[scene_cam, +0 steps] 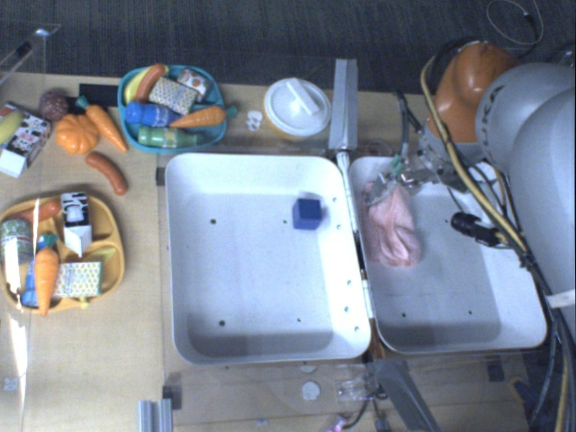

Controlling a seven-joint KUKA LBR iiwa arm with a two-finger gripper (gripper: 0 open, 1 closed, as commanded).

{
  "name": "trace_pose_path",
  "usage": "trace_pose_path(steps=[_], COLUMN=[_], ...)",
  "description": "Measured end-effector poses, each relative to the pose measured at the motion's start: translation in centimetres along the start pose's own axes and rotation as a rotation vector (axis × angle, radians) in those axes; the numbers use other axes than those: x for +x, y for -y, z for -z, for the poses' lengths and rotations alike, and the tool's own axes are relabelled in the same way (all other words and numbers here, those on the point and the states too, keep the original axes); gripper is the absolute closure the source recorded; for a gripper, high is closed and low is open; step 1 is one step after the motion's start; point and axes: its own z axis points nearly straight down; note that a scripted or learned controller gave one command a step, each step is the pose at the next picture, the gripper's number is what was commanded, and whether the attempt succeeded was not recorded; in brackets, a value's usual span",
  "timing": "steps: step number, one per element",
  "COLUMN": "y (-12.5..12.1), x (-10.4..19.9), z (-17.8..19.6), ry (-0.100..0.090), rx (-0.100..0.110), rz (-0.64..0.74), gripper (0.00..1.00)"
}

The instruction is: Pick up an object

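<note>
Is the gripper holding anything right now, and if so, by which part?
Cannot be told. The gripper sits at the top end of the pink cloth-like object in the right bin, but a hold isn't clear. The blue cube lies untouched.

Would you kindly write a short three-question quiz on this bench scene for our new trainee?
1. True or false: the blue cube lies in the right bin.
2. Which thing lies in the right bin? A) an orange carrot B) a pink cloth C) a white lid
3. Fill in: the gripper is at the ____ end of the pink cloth, as seen in the picture.

Key: 1 false, it lies in the left bin; 2 B; 3 upper.
</note>
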Motion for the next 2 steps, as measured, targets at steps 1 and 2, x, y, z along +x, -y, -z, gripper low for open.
trace_pose_path(steps=[1,2], y=[4.5,1.6], x=[-1.4,-5.3], z=[-0.4,8.3], ry=[0.008,0.007], rx=[-0.006,-0.001], rz=[0.06,0.013], gripper=[0.0,0.0])
